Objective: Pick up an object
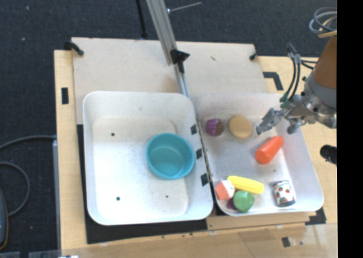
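Observation:
The right bin (300, 155) holds several small objects. An orange carrot-like piece (268, 150) lies near its middle right. A tan round piece (240, 127) and a purple one (214, 127) sit near the bin's far left. A yellow piece (245, 184), a green one (243, 201), a red and white one (224, 189) and a small can (283, 193) lie along the near edge. My gripper (279, 126) hangs just above and behind the orange piece, open, with nothing between its fingers (265, 125).
The left bin (108, 138) holds a blue bowl (170, 156). A slanted metal post (164, 30) rises from the far edge between the bins. Cables (295, 75) run along the arm at the right.

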`<state>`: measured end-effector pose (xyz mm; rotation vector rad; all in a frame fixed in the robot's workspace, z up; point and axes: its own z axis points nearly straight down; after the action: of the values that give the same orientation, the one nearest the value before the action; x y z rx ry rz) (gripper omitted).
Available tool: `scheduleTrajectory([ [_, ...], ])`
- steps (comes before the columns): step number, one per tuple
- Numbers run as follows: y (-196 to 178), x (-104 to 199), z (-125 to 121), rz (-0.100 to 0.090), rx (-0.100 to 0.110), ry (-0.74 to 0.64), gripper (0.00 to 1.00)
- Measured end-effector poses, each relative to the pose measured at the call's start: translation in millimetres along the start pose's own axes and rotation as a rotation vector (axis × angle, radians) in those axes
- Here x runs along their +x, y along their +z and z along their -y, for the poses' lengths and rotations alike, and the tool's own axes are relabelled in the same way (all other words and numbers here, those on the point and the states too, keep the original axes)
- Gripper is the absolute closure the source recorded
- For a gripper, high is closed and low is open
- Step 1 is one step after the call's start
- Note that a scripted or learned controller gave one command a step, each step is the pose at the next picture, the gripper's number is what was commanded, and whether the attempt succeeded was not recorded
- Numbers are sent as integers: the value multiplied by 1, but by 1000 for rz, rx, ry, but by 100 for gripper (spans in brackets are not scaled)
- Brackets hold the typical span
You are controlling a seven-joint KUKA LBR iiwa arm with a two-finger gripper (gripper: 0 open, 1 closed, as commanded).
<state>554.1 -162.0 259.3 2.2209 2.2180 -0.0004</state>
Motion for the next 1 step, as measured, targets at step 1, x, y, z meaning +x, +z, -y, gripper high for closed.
scheduleTrajectory([
  [1, 60, -5, -5, 0, 6, 0, 0],
])
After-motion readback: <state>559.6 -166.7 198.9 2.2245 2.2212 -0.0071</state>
